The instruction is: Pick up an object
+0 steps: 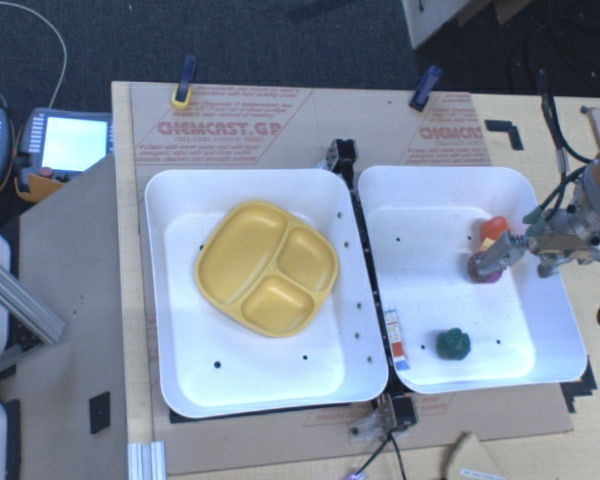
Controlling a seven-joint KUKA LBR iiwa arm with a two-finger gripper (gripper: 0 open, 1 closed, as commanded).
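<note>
In the right bin (420,208) my gripper (488,260) reaches in from the right and hangs low near the bin's right side. A small purple object (490,275) peeks out just beneath its tip, mostly hidden by it. An orange object (493,230) lies right behind the gripper, touching or nearly touching it. A dark green lumpy object (453,344) rests near the front of the same bin, well apart from the gripper. A thin white and red tube (393,337) lies along that bin's left wall.
The left bin (170,268) holds a yellow divided plate (267,266) in its middle. Clamps (183,80) (425,88) sit on the board's far edge. Cables hang by the arm (580,230) at the right.
</note>
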